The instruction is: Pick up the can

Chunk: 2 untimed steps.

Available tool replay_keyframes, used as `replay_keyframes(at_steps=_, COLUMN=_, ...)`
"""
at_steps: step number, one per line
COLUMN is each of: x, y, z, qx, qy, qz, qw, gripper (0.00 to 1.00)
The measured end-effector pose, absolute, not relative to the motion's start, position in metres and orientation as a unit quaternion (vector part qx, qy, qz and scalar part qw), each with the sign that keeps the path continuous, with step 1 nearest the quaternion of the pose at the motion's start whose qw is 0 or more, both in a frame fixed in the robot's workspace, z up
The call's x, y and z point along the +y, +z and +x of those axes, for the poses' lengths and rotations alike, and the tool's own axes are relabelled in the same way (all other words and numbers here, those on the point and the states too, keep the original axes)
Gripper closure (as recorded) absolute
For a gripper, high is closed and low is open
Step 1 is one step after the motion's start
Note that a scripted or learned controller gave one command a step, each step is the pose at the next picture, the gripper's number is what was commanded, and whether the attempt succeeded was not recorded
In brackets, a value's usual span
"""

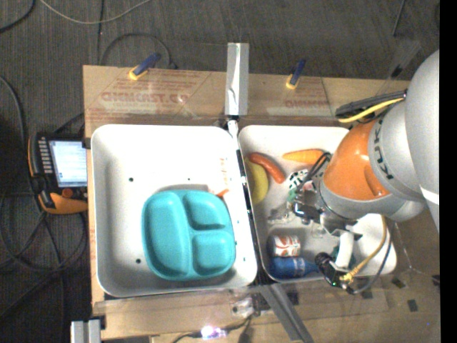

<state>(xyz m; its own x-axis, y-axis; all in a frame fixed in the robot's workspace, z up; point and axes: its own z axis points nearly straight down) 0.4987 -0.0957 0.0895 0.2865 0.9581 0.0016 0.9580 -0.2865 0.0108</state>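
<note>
A small white and red can point(287, 245) lies on its side near the front of the right bin point(255, 213). Just in front of it lies a dark blue cylinder point(290, 266), perhaps a second can or a bottle. My gripper point(303, 200) hangs below the orange wrist, over the middle of the right bin, a little behind and to the right of the white and red can. The wrist and cabling hide most of it. Nothing shows held in it.
A yellow banana point(258, 182), a red sausage-shaped item point(265, 166) and an orange carrot point(305, 154) lie at the back of the right bin. A teal divided plate point(188, 234) sits in the left bin point(121, 191). The arm covers the right bin's right side.
</note>
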Motion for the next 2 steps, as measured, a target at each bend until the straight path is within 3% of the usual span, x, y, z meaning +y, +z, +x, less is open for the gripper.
replay_keyframes(at_steps=1, x=-0.1032, y=0.0898, z=0.4892, qx=0.597, qy=0.0057, qz=0.802, qw=0.005, gripper=0.00)
replay_keyframes(at_steps=2, x=-0.1031, y=0.0989, z=0.4894, qx=0.597, qy=0.0054, qz=0.802, qw=0.005, gripper=1.00)
